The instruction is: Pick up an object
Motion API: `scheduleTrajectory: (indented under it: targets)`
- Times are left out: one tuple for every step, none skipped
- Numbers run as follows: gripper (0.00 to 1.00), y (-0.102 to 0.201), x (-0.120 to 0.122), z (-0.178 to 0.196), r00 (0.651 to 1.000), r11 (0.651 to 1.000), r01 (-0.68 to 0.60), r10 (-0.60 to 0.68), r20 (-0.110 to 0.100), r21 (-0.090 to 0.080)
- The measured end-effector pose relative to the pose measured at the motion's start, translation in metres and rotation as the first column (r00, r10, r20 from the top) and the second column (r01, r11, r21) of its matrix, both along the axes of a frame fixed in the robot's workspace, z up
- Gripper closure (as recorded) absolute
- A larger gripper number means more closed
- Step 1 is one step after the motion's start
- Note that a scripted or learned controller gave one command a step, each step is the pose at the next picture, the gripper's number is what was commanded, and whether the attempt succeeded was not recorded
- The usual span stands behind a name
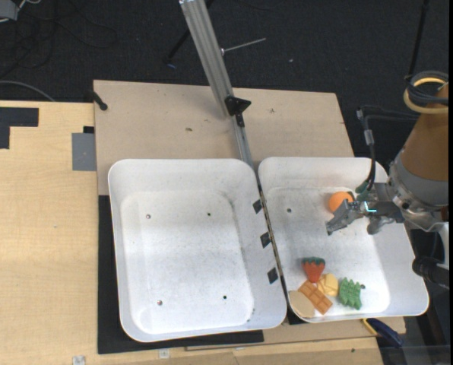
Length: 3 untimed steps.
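Nearest, toy foods [329,284] cluster at the right bin's [302,175] front. From the right, the arm [428,154] reaches low; its end effector [346,215], fingers seemingly narrow, touches an orange ball [339,201], grip unclear.

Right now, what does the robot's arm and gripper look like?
The arm enters from the right: a wide orange band above a grey wrist section. The gripper is dark grey metal with slim fingers, a small teal light glowing on its body. A thin black cable loops from above down to the wrist.
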<state>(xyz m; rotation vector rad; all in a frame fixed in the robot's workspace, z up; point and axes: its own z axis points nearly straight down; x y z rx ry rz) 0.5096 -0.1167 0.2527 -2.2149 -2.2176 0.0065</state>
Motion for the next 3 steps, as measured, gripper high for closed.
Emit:
scheduleTrajectory:
  targets:
    - [0.0, -0.001, 0.001, 0.002, 1.0, 1.0, 0.004, -0.004, 0.005, -0.001]
    - [0.0, 0.002, 0.006, -0.06, 1.0, 1.0, 0.002, -0.002, -0.001, 0.0]
    - [0.0, 0.0, 0.0, -0.123, 1.0, 1.0, 0.002, -0.002, -0.002, 0.0]
